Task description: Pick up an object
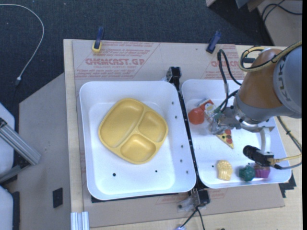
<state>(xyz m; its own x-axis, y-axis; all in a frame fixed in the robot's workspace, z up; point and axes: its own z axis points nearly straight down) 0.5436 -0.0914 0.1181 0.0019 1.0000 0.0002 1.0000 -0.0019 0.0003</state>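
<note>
Hand [217, 122] low in right bin [206, 169]; pizza slice [225, 138] just beside.

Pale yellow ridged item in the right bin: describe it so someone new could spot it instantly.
Start at the right bin, the one the arm reaches into, and go to its near edge. The pale yellow ridged item lies there, left of a dark green toy and a purple piece. It is the only pale yellow thing in that bin; the pizza slice toy farther back is red-spotted.

- A small round red-orange toy tomato [196, 115] lies at the right bin's far left.
- A flat triangular pizza-slice toy [225, 138] lies mid-bin.
- A pale yellow ridged toy [224, 170] and a teal lump [247, 173] lie near.
</note>
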